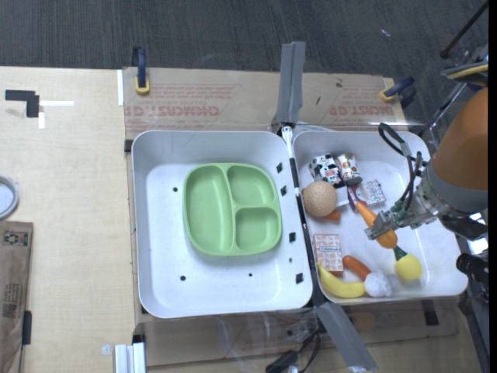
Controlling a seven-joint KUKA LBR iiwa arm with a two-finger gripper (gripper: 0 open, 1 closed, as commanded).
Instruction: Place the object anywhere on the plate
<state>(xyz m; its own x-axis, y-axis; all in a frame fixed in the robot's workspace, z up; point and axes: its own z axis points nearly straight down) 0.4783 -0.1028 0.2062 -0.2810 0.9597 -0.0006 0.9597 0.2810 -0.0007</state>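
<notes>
Two white bins sit side by side on the worktop (62,177). The left bin (155,286) holds a green plate (233,208) with three compartments, and nothing lies on it, so the placing is not yet done. The right bin (443,282) holds the clutter: a tan ball (319,199), a banana (340,284), an orange carrot (357,266), a lemon (408,266), a small red-and-white carton (328,251), a black-and-white patterned box (326,168) and a white lump (378,285).

The end effector (386,225) is low over the middle of the right bin, right at a small orange piece (382,230). That piece looks like the object being picked, though I cannot tell how far the end effector is open or whether it has a real hold. By my judgement the pick is only under way; the lift, the carry across the divider and the release on the plate all remain.

The worktop is pale wood, with brown printed cardboard (233,99) behind the bins, clamps (140,72) at the back edge, and dark floor (233,14) beyond.
</notes>
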